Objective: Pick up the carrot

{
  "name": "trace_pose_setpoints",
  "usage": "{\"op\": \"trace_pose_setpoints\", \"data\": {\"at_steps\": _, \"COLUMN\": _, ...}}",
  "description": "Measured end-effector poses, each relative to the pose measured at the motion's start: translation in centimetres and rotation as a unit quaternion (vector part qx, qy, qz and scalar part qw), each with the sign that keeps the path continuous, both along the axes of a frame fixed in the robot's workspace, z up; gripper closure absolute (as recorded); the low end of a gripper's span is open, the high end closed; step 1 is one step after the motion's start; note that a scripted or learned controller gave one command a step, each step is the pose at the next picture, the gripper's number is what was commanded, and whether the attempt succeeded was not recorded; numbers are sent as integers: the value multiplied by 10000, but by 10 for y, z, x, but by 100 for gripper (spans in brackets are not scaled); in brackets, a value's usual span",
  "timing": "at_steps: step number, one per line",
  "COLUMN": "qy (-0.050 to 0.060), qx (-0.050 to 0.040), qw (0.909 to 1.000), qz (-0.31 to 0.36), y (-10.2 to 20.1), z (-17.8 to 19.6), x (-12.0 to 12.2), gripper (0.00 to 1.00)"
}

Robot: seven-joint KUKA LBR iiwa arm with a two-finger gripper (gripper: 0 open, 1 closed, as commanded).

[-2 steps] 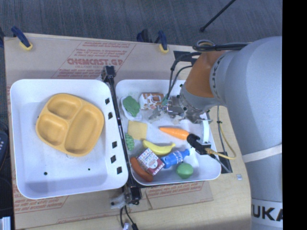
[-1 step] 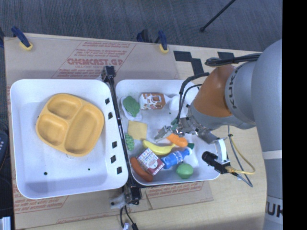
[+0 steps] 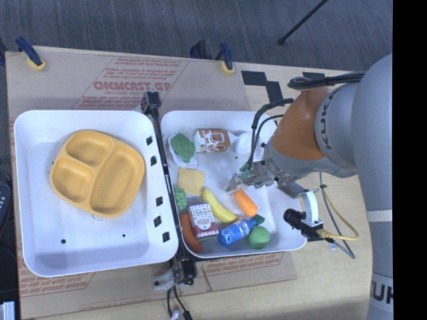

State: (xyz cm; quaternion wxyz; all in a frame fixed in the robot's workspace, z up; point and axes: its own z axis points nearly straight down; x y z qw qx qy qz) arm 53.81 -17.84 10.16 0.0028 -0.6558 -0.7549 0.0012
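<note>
Carrot (image 3: 245, 203) lies among toy foods in right bin (image 3: 220, 120); fingers (image 3: 238, 182) state unclear; left bin (image 3: 27, 179) holds yellow plate (image 3: 97, 173).

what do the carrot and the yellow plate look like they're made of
The carrot looks like smooth molded plastic, a toy: even orange, slight sheen. The yellow plate in the left bin also seems plastic, matte, with soft rounded compartment edges, though the look can't confirm it.
</note>
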Motion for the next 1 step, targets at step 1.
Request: {"op": "trace_pose_setpoints", "data": {"at_steps": 1, "qy": -18, "qx": -13, "qw": 9962, "qz": -869, "y": 11, "z": 109, "x": -12, "gripper": 100}}
